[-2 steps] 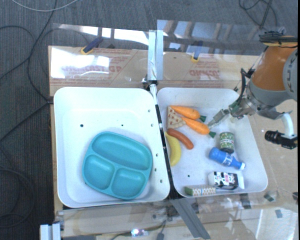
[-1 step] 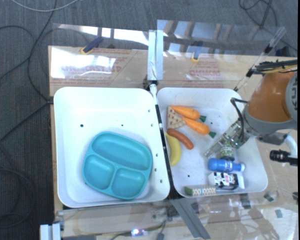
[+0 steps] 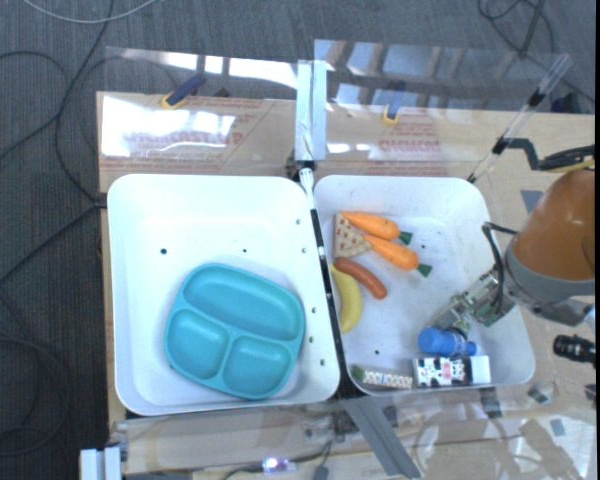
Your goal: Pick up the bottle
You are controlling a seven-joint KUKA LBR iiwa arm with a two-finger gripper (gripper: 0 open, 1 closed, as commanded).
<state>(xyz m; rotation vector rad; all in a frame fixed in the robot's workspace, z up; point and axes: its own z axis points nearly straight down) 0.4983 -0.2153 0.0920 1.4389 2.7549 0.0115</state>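
Note:
A small blue bottle [image 3: 446, 342] lies on its side near the front right of the right bin [image 3: 450, 193]. The gripper [image 3: 470, 310] hangs just above and slightly behind the bottle, reaching in from the right below the arm's orange band [image 3: 565, 228]. I see nothing held in the gripper; the bottle rests on the bin floor.
A black-and-white box [image 3: 451, 371] lies just in front of the bottle at the bin's front wall. Two carrots [image 3: 382, 238], a red sausage [image 3: 361, 277], a banana [image 3: 348, 304] and a waffle piece [image 3: 346, 236] lie at the bin's left. A blue divided plate [image 3: 237, 329] sits in the left bin [image 3: 140, 228].

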